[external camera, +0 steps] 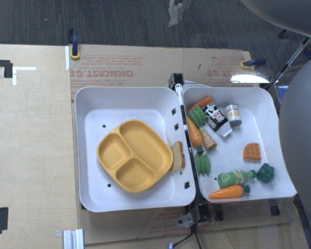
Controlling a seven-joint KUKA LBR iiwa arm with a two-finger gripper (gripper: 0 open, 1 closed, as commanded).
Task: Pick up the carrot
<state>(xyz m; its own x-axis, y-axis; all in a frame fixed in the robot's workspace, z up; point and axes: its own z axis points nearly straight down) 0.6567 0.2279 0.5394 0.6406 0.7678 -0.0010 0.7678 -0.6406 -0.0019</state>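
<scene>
The carrot [228, 192] is laid lengthwise along the right bin's [272, 108] near wall, left of the arm [300, 139]; the gripper's state cannot be told.

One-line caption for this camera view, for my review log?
Carrot lies at the right bin's near edge beside a green bottle; yellow divided plate sits in left bin.

A dark grey carpeted floor [119, 14] is running along the top, beyond the bench. A pale wooden benchtop [28, 154] is spreading across the left, with a brown cardboard sheet [124, 69] lying on it. Blue and yellow clamps [73, 44] are gripping the sheet's far edge. Bright light is glaring on what may be a metal fitting [249, 79].
</scene>
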